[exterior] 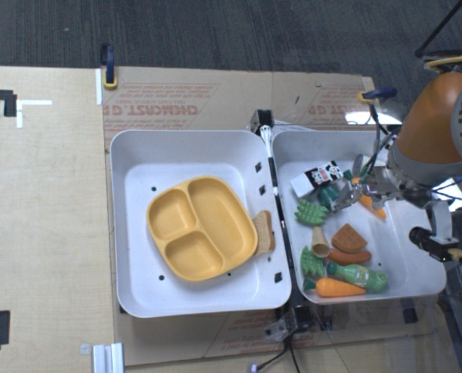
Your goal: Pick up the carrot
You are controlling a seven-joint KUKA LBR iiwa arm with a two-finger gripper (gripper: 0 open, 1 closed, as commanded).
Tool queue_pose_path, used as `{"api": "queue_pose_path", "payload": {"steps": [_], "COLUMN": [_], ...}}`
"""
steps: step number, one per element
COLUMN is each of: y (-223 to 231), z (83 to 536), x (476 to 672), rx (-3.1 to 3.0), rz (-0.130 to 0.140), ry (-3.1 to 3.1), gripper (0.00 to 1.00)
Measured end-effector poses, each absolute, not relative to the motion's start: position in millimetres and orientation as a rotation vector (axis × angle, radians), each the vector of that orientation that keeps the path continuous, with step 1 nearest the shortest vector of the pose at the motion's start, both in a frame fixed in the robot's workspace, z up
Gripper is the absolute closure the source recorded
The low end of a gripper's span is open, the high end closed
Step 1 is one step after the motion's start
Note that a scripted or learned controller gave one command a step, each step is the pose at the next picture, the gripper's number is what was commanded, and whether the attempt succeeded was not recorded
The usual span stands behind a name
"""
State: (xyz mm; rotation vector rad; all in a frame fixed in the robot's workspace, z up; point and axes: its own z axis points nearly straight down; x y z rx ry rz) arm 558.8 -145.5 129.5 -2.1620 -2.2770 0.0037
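Observation:
The carrot point(341, 287), an orange toy, lies on its side at the front edge of the right bin point(418, 274), beside a green bottle-shaped toy point(361, 275). My gripper point(346, 193) hangs low over the middle back of that bin, well behind the carrot, close to a green leafy toy point(310, 212) and a small orange piece point(376, 207). The grey arm with its orange band point(441, 119) comes in from the right and covers part of the bin.
The right bin also holds a black-and-white packet point(321, 177), a brown wedge point(350, 238), a sausage-like toy point(349, 256), a cone point(319, 244) and a green bushy toy point(312, 264). The left bin point(130, 208) holds a yellow divided plate point(202, 228) and a bread slice point(264, 233).

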Motion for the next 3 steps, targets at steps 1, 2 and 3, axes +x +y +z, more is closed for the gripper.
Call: {"api": "queue_pose_path", "payload": {"steps": [1,2,3], "y": [-176.9,-177.3,-152.7], "z": [92.5,101.7,176.0], "x": [583.2,583.6,604.3], "rx": [-2.485,-2.484,-2.682], "rz": [0.002,0.003,0.005], "ry": [-1.925,-1.928,-1.639], "gripper": [0.0,1.0,1.0]}}
